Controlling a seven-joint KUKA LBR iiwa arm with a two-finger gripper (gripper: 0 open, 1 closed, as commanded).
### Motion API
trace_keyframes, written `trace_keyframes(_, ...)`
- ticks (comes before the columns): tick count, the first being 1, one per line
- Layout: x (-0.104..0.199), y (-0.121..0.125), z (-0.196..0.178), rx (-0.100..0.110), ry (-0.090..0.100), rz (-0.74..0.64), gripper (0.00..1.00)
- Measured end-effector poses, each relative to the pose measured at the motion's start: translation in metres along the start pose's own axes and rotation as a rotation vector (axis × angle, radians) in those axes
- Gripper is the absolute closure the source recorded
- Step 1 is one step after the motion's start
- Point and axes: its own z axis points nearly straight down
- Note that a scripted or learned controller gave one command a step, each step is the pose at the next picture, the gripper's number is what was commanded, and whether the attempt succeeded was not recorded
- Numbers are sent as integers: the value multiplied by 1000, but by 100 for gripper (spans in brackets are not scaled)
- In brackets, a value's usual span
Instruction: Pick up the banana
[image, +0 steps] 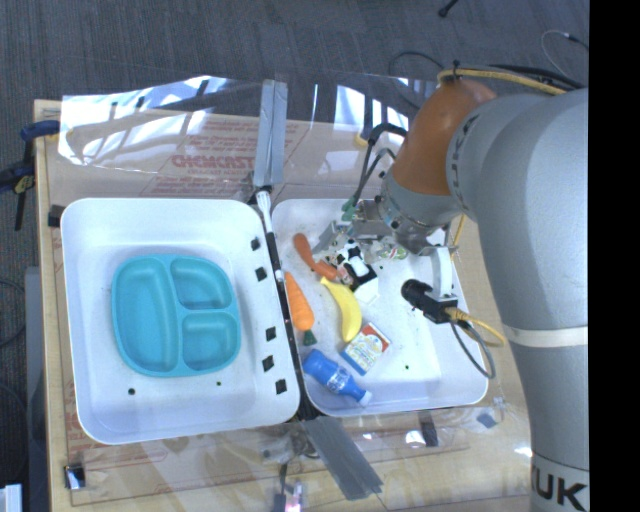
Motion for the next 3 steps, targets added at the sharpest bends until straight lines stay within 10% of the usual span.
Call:
trace_keyframes(1,-23,-37,51,-28,-6,-19,0)
trace_keyframes(2,-24,-36,44,-23,-7,-24,100)
trace_keyframes(3,-24,-36,44,-23,-7,-24,0)
